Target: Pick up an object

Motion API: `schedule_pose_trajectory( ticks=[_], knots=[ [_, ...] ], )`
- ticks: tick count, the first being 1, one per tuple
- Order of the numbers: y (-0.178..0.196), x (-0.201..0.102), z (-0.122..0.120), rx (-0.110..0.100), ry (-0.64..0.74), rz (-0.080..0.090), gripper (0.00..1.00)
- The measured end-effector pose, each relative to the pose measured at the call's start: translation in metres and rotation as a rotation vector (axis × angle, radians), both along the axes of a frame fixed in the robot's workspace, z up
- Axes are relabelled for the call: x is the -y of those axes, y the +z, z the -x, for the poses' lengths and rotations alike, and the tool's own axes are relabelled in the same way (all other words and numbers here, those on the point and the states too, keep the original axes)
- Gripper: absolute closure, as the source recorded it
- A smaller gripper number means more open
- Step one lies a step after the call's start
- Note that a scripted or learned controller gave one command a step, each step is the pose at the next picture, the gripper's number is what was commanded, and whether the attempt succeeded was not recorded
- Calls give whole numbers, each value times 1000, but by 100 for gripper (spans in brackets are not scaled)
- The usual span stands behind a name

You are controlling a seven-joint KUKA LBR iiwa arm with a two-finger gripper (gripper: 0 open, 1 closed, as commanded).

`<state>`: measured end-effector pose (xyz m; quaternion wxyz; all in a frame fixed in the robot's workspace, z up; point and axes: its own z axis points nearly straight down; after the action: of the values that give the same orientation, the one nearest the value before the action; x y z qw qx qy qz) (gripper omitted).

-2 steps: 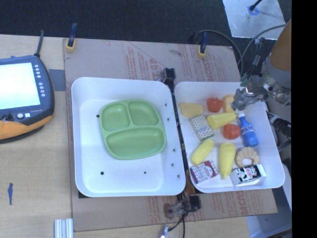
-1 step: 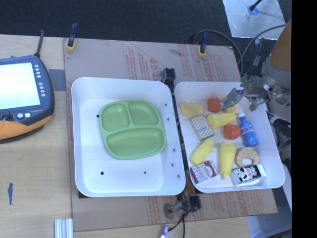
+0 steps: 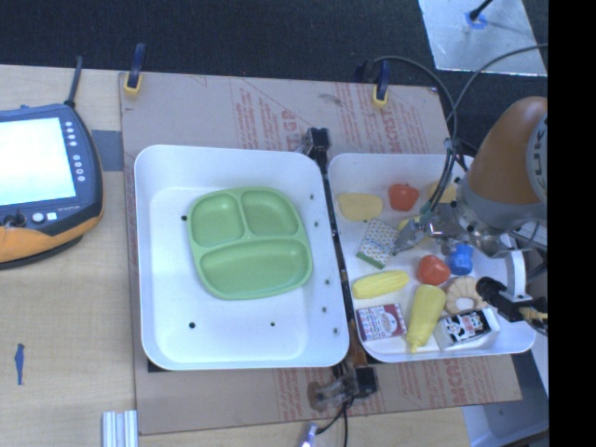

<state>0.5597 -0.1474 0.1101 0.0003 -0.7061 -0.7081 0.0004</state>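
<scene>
Objects crowd the right bin point(image 3: 346, 170), while the left bin point(image 3: 149, 250) holds a green plate point(image 3: 250, 242). Gripper point(image 3: 412, 236) hovers by the checkered packet point(image 3: 376, 243); whether it grips anything, I cannot tell. Best descend straight, centred on one item

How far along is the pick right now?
Early. Done: the arm has reached over the right bin, its claw low among the toys beside the checkered block. In hand: nothing visibly lifted; the claw's grip is unclear. Left: grasp and raise one item, such as the block or a red ball. The green plate sits in the left bin.
</scene>
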Motion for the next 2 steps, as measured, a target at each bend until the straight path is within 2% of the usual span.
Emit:
schedule_pose_trajectory(
  ticks=[1,2],
  knots=[
    [-11,-17,-80,-1,-1,-2,0],
    [-16,-21,-98,2,0,0,0]
  ],
)
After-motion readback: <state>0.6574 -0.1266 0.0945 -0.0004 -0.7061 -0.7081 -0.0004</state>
